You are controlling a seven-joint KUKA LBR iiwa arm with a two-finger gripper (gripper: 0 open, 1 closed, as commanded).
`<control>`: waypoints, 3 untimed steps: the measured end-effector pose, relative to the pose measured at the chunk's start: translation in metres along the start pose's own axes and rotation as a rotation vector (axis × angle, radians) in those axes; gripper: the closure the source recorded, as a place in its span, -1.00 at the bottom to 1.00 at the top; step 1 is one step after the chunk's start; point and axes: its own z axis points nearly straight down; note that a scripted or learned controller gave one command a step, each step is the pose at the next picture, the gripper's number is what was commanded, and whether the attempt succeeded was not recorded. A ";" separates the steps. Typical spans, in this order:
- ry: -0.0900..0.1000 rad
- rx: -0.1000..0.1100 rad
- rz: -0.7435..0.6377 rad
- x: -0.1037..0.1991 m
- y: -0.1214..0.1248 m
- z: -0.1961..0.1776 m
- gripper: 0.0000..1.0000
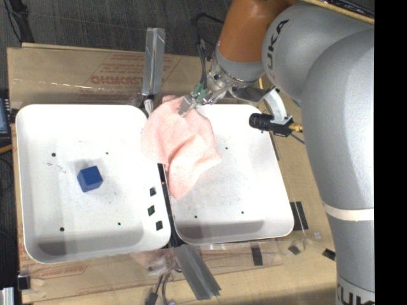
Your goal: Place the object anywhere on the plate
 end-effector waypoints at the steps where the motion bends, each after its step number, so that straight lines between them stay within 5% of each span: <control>1: 0.001 0.002 -0.405 0.049 0.001 -0.008 1.00; 2: 0.001 0.002 -0.809 0.102 0.003 -0.013 1.00; 3: 0.002 0.003 -1.027 0.152 0.002 -0.004 1.00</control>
